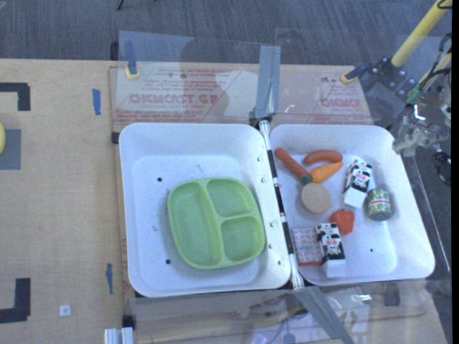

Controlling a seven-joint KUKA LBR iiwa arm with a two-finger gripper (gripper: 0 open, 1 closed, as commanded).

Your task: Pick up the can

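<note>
- While the can (pixel 379 203) lies on its side in the right bin (pixel 419 253), near that bin's right wall, nothing is touching it from above.
- Just to the can's left stands a cow-print carton (pixel 357 178), tilted, touching or nearly touching the can.
- Left and below the can sits a small red piece (pixel 344 221), close beside it.
- A second cow-print carton (pixel 330 247) lies near the front of the same bin, with a red-and-white packet (pixel 305 244) just to its left.
- A tan disc (pixel 315 198) rests near the bin's middle, with an orange carrot (pixel 324 171) touching its upper edge.
- Two sausage-like pieces lie near the back: one (pixel 290 163) slanting by the left wall, the other (pixel 323 156) above the carrot.
- The left bin (pixel 143 156) holds a green divided tray (pixel 215 222), set slightly askew.
- The two bins touch along their shared edge in the middle of the surface (pixel 57 213).
- At the right edge, beyond the right bin's back corner, part of the arm's end, the gripper (pixel 416 135), hangs well apart from the can; it is too blurred and cropped to tell how it is set.
- A yellow bar (pixel 423 26) slants above it at the upper right.
</note>
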